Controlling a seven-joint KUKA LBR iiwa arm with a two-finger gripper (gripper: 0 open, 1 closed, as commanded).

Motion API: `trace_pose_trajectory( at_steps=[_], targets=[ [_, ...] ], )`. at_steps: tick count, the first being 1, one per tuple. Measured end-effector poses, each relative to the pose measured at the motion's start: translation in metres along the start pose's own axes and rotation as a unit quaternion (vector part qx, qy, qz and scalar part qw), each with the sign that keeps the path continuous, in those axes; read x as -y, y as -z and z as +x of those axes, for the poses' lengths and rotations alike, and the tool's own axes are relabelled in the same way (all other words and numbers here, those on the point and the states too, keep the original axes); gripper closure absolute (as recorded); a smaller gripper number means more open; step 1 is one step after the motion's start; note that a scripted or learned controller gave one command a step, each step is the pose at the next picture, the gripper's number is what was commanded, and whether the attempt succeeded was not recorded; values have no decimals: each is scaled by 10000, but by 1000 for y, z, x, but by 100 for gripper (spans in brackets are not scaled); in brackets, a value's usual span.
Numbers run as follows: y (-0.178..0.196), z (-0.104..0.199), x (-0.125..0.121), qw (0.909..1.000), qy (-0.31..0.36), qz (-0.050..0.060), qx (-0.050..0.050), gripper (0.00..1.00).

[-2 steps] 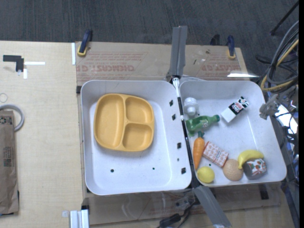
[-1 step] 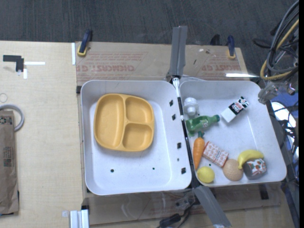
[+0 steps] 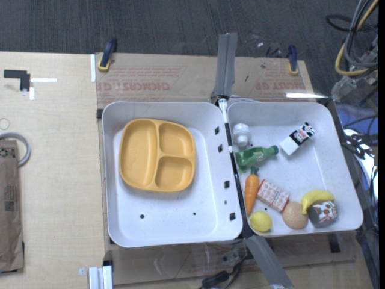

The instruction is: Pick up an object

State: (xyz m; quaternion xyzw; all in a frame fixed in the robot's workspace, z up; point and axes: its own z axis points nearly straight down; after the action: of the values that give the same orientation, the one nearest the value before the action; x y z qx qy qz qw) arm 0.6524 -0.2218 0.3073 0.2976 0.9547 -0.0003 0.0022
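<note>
Gripper state I cannot tell from my feed, and I judge the pick not yet begun, since every item lies flat in the bins. Going by size, the left bin (image 3: 108, 179) carries a yellow divided plate (image 3: 157, 155) toward its far left corner. The right bin (image 3: 337, 155) has a green bottle (image 3: 255, 156) and a carrot (image 3: 251, 191) along its left edge, a banana (image 3: 316, 198) near its front right corner and a lemon (image 3: 260, 221) at its front left; choosing, reaching, closing and lifting all remain.

Orange carrot (image 3: 251, 192) lying lengthwise in right bin (image 3: 337, 179), green bottle (image 3: 255, 156) above, yellow lemon (image 3: 260, 221) below
</note>
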Motion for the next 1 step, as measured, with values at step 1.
trace_pose_trajectory(
  at_steps=[1],
  targets=[
    [10,-1,-1,10000,3,-7,22,100]
  ],
)
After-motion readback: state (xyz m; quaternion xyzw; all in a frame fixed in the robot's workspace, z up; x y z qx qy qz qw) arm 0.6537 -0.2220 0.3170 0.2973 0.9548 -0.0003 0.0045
